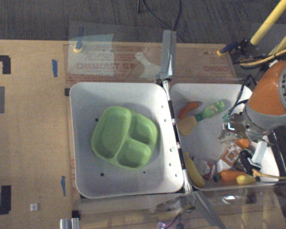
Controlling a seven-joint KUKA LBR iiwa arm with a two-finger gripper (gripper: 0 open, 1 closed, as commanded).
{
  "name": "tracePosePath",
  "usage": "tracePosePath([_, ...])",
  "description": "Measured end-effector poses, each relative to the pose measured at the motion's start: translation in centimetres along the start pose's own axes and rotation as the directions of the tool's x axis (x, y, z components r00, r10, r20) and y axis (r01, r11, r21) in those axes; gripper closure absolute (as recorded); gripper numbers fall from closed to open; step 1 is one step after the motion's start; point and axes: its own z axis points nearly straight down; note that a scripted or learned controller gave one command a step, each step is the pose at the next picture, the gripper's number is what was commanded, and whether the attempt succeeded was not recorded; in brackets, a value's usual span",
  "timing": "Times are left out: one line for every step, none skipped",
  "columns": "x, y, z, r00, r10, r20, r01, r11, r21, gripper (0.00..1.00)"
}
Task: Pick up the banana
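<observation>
Banana lying in the right bin, against its left wall near the front corner, yellow and curved. The claw hangs over the right side of that bin, well apart from the banana; whether it is wide or narrow cannot be told. Small toys lie scattered around it, among them a carrot. The left bin holds a green divided plate. Both bins sit on a wooden bench.
</observation>
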Motion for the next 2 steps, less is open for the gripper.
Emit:
tracePosePath([5.5, 2.9, -8.8, 0.872, 0.489, 0.001, -0.489, 0.872, -0.002, 1.0])
tracePosePath([11.3, 7.2, -22.0, 0.518, 0.855, 0.0, -0.855, 0.518, -0.001, 1.0])
